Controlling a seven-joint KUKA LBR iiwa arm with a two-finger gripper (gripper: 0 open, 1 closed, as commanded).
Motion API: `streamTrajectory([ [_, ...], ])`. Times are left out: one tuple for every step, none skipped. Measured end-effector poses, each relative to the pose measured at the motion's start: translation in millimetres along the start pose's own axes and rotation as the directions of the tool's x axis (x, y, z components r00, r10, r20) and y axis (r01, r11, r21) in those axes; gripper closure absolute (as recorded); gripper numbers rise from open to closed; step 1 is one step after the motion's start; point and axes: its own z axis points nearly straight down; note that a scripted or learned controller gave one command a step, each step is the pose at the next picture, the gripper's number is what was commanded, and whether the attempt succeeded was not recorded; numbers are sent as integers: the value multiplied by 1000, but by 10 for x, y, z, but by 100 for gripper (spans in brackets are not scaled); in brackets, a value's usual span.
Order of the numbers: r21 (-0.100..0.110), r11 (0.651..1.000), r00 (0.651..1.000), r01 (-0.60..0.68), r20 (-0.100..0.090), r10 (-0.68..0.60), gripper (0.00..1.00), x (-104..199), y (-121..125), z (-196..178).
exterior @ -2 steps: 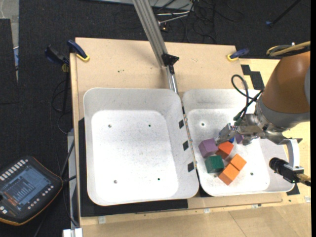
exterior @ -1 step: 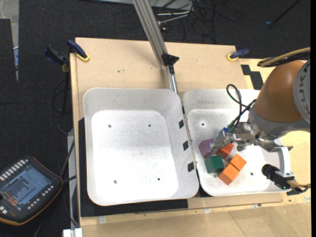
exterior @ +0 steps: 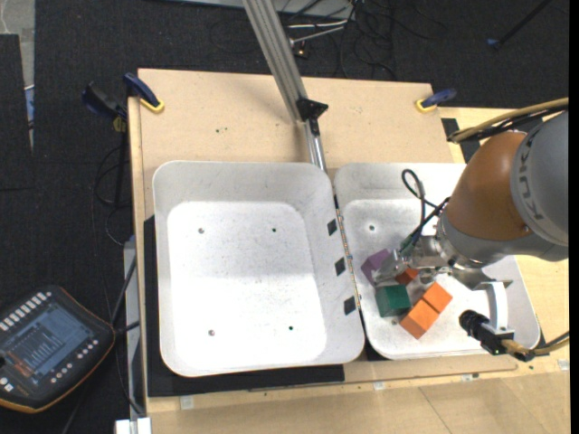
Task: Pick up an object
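The right bin [exterior: 380,202] holds a purple block [exterior: 376,263], a dark green block [exterior: 392,300] and an orange block [exterior: 427,310], clustered near its front left. My gripper [exterior: 407,271] reaches down from the right, right beside the purple block and above the green one. The arm's wrist covers its fingers, so their state is hidden. A small reddish piece [exterior: 401,278] shows at the gripper's tip between the blocks.
The left bin [exterior: 181,188] lies beside the right one. A metal pole [exterior: 280,61] slants down to the bins' shared back edge. A black cable [exterior: 414,188] loops over the right bin. A pendant [exterior: 45,342] lies on the floor at left.
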Motion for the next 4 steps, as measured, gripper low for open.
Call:
streamTrajectory([
  [7,1000,1000,2,-3,-2,100,21,-14,-69],
  [5,1000,1000,4,-2,-4,100,-39,-31,-515],
  [2,1000,1000,5,-1,-5,100,-116,2,-1124],
  [6,1000,1000,5,-2,-5,100,-116,18,-1373],
])
